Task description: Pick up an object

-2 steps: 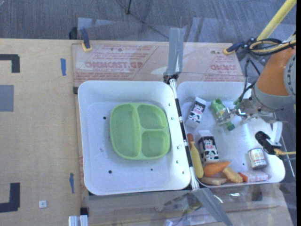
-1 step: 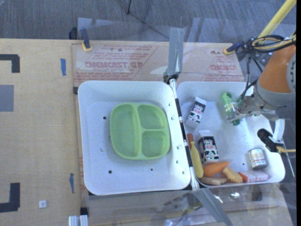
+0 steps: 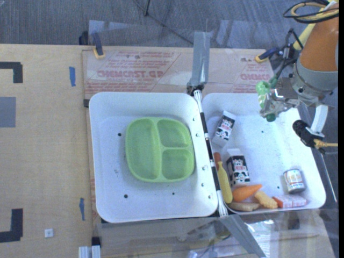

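A: Where's the gripper (image 3: 270, 107)?
B: At the right bin's (image 3: 269, 144) 1 o'clock corner, clamped on a green object (image 3: 263, 88).
A: Plate (image 3: 159, 149)?
B: Left bin (image 3: 107, 160), centre.

Count, camera view: white bins, 2: left bin (image 3: 102, 160), right bin (image 3: 269, 144). Green divided plate (image 3: 159, 149), 1, three compartments. Cow-print cartons, 2: (image 3: 224, 128) and (image 3: 237, 169). Metal can (image 3: 293, 180), 1. Carrot (image 3: 246, 191), 1. Banana (image 3: 224, 181), 1.
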Available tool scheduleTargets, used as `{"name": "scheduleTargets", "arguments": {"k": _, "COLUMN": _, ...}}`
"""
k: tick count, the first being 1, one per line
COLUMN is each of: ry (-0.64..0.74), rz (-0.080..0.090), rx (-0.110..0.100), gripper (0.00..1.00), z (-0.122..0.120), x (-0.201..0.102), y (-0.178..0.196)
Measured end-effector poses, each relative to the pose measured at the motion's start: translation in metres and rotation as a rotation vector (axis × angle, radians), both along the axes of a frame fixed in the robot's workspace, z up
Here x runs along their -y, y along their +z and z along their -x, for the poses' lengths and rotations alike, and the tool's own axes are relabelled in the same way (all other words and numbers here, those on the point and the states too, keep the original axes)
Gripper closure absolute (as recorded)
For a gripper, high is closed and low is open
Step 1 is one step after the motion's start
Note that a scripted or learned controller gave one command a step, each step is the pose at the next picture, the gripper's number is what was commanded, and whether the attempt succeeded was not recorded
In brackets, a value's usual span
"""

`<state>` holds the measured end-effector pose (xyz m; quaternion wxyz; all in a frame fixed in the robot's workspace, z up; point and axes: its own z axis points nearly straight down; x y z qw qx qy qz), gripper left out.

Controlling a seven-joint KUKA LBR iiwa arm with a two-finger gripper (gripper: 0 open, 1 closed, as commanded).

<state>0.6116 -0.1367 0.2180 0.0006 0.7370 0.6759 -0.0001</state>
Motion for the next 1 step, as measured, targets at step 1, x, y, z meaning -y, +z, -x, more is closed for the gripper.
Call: {"name": "scheduleTargets", "arguments": {"k": 1, "ry": 0.004, "rz": 0.002, "rx": 0.002, "gripper": 1.0, "z": -0.0012, "x": -0.0015, "y": 0.0104}}
